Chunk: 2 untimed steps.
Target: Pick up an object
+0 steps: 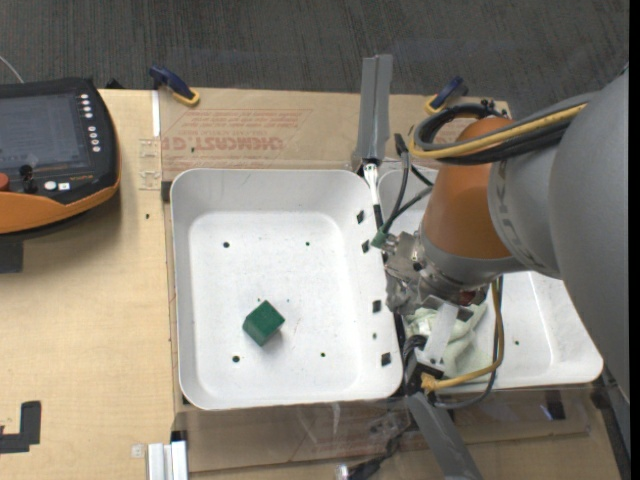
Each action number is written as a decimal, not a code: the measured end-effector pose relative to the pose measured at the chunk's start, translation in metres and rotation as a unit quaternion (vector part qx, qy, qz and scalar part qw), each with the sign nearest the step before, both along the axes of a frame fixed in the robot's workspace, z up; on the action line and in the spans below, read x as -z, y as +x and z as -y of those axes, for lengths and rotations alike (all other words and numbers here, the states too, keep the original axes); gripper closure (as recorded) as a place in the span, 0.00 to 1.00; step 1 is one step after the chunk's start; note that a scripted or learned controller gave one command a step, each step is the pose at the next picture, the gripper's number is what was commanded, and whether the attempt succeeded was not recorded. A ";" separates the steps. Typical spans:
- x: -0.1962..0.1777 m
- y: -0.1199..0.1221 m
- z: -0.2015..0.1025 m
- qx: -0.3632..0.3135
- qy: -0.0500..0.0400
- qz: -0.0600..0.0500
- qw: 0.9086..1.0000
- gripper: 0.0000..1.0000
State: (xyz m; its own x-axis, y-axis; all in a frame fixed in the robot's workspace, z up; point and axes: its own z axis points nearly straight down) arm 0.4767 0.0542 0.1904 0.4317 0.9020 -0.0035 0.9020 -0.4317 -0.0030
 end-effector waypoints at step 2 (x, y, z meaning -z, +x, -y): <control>-0.132 0.001 -0.070 0.000 0.000 0.001 1.000 1.00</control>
